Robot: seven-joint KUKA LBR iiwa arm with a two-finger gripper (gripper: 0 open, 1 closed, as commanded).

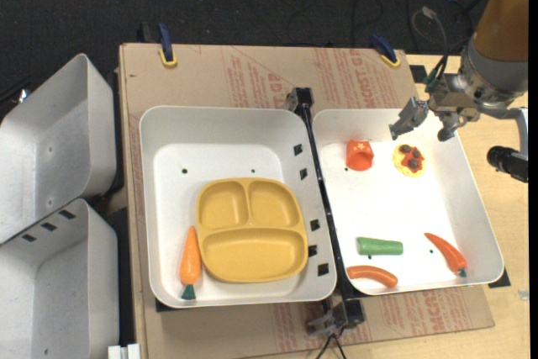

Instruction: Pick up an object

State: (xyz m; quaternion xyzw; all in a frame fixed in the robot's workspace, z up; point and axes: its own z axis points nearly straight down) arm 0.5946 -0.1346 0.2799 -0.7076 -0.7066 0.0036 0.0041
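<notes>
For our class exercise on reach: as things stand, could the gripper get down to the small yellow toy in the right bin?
Probably yes. The gripper hovers above the yellow toy, which lies apart from the red toy, with nothing over it.

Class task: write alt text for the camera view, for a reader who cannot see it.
An open gripper hovers over the right bin, which holds small toy foods. The left bin holds a yellow divided plate and a toy carrot.

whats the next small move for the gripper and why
Probably straight down toward the pizza slice. The gripper hangs open above the right bin's far edge, holding nothing, and that yellow slice is the nearest thing below it, with the red cup beside it.
</notes>
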